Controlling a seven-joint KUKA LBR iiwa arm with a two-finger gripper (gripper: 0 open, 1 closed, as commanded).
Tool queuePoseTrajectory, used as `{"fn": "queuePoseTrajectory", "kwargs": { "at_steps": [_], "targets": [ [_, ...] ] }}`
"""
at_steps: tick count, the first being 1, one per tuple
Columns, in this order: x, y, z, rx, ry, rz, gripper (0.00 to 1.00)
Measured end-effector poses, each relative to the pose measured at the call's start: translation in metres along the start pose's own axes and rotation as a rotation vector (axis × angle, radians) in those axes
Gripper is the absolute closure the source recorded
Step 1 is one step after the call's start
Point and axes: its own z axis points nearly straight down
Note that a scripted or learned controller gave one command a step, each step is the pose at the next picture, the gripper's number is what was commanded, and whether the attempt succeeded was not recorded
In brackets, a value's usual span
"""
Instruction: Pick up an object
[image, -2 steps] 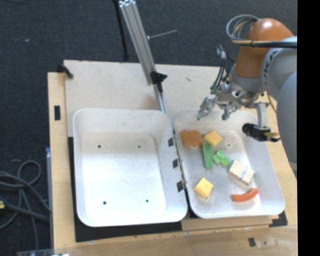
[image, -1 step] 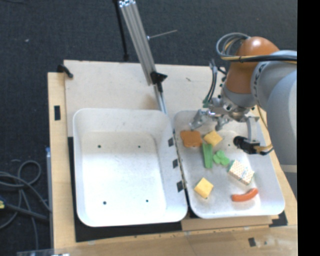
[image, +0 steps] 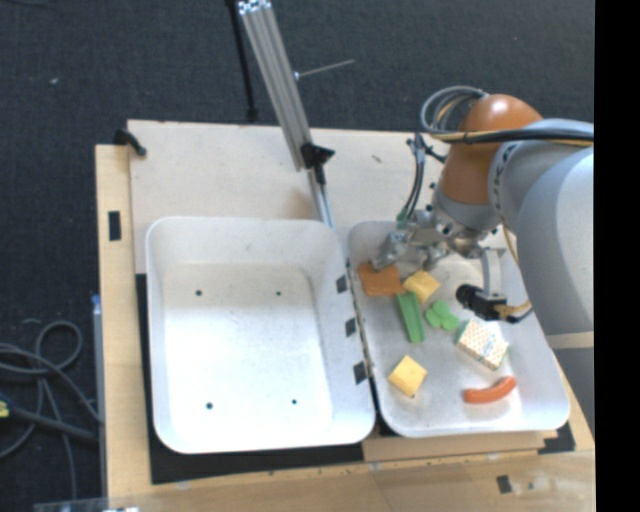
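Note:
My gripper (image: 403, 252) hangs low over the back left part of the right bin (image: 540, 400). Just below its tips lie an orange-brown piece (image: 379, 282) and a yellow block (image: 421, 286); I cannot tell whether it touches either. Nothing shows between its fingers. Further forward lie a green stick (image: 411, 317), a small green piece (image: 441, 319), a white patterned block (image: 482, 344), a yellow cube (image: 407, 376) and a red sausage-shaped piece (image: 489, 391).
The left bin (image: 180, 250) stands beside the right one, their rims meeting near the middle. A slanted metal pole (image: 285, 95) rises from behind the bins. The grey arm with its orange band (image: 490, 125) fills the upper right. Cables lie on the floor at left.

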Motion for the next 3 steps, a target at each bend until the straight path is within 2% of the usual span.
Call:
{"fn": "queuePoseTrajectory", "kwargs": {
  "at_steps": [1,3],
  "targets": [
    [-0.001,0.001,-0.013,-0.005,0.001,0.002,1.00],
    [-0.021,0.004,-0.128,-0.006,0.003,0.002,1.00]
  ]
}}
